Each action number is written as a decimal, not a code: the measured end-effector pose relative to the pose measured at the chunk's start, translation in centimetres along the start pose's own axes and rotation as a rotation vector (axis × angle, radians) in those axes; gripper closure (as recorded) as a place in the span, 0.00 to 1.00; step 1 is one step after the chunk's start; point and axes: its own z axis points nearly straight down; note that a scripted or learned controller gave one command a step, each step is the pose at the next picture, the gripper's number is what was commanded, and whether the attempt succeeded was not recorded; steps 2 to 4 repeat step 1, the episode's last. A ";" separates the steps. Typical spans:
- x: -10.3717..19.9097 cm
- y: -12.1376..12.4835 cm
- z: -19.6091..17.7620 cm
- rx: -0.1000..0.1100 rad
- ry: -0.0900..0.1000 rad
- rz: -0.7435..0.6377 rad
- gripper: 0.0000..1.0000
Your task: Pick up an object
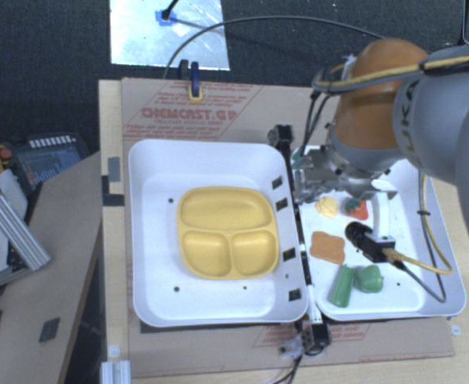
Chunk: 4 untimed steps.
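The right bin [438, 290] holds several small items. A small yellow piece [327, 207] and a red piece [355, 209] lie near its middle. Closer to the front are a flat orange piece [327, 247], a green cylinder [342, 286] and a green rounded piece [370, 278]. My gripper [316, 184] hangs low over the right bin's left side, just behind the yellow piece, with the orange wrist band above it. I see nothing held in it.
The left bin [150, 238] holds a yellow divided plate [225, 232]. Black clips line the wall between the bins [292, 222]. Both bins rest on a cardboard sheet [194, 110]. A yellow cable [426, 264] trails across the right bin.
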 end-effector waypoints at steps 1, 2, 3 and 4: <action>5.0 0.6 0.9 0.001 0.000 0.000 1.00; 5.0 0.6 0.9 0.001 0.000 0.000 1.00; 5.0 0.6 0.9 0.001 0.000 0.000 1.00; 5.0 0.6 0.9 0.001 0.000 0.000 1.00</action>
